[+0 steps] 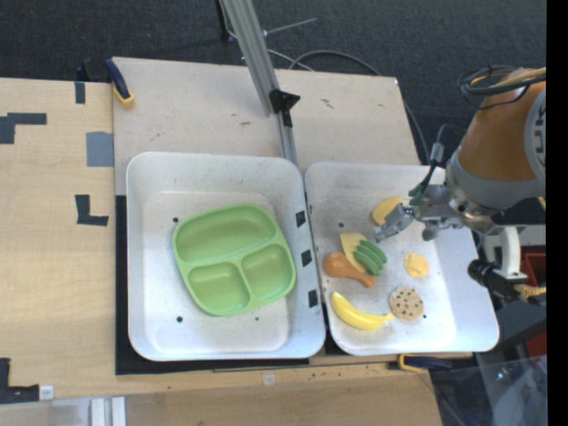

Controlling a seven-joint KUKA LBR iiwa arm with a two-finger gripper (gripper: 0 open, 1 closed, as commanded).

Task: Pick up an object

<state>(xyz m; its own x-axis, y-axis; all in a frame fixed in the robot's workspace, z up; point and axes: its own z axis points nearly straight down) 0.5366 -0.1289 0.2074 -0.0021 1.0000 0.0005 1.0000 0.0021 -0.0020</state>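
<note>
The right bin holds several toy foods. A yellow piece lies near its middle, and a green and yellow piece sits beside a brown drumstick. A banana, a speckled cookie and a small yellow round piece lie toward the front. My gripper hangs over the bin just right of the yellow piece and above the round piece. It is open, with nothing between its spread fingers.
The left bin holds a green divided plate. A metal pole slants up from the bins' shared back edge. The arm's orange and grey body overhangs the right bin's right side. A yellow-tipped clamp sits at the back left.
</note>
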